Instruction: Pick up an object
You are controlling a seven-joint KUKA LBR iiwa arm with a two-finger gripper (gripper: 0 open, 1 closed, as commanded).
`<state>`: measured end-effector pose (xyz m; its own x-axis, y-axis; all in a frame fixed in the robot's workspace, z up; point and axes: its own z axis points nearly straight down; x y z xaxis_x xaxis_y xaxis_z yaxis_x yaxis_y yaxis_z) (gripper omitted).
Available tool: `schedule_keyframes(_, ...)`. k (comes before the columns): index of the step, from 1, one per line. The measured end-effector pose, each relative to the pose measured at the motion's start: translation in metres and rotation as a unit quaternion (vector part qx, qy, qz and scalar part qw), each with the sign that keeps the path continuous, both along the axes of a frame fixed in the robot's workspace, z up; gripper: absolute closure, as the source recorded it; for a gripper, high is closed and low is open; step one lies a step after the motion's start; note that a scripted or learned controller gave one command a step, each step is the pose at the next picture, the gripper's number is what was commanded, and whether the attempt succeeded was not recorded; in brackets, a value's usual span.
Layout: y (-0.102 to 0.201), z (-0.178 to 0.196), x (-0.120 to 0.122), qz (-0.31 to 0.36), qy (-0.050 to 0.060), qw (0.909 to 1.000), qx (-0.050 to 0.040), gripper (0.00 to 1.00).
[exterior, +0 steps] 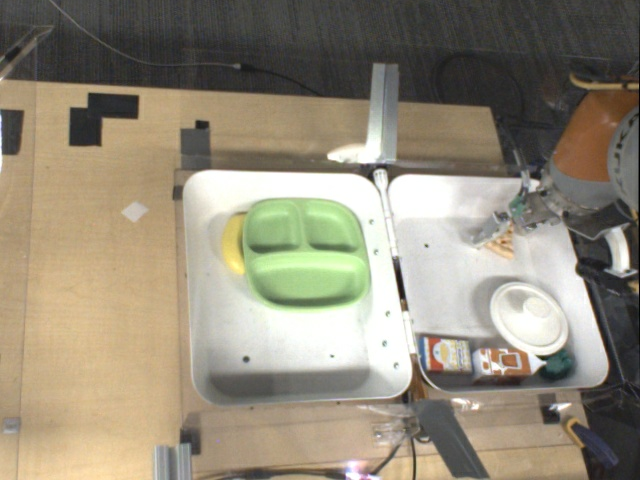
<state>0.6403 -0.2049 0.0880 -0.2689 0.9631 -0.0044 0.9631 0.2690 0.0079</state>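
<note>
- Two shallow white plastic bins are counted side by side on the pale wooden worktop (90, 298): the left bin (215, 358) and the right bin (440, 278).
- One green three-compartment plastic tray (303, 252) is seen in the left bin, toward its far edge, lying over one yellow object (232, 245) of which just a sliver shows at the tray's left side.
- Three things are counted in the right bin: one round white lidded bowl (529, 317) near its right edge, one brown and white carton (482, 359) lying flat along its near edge, and one small orange-tan item (500, 243) near its far right corner.
- One small dark green object (558, 365) is seen touching the carton's right end, at the bin's near right corner.
- The end effector (514, 218) is placed just above the orange-tan item; whether it is released or clenched cannot be told, the tips being too small and blurred.
- Black marks are noted on the worktop's far left part, and one metal post (384, 118) stands behind the bins.
- Dark carpet (300, 18) with a thin cable is seen beyond the worktop's far edge.
</note>
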Motion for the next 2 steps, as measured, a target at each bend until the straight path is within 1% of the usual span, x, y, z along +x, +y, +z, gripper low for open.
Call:
schedule_keyframes(1, 0.001, 0.013, 0.003, 0.002, -0.004, 1.0, -0.001, 1.0)
schedule_keyframes(2, 0.035, 0.123, 0.014, -0.09, 0.0, 0.9959, 0.0007, 1.0)
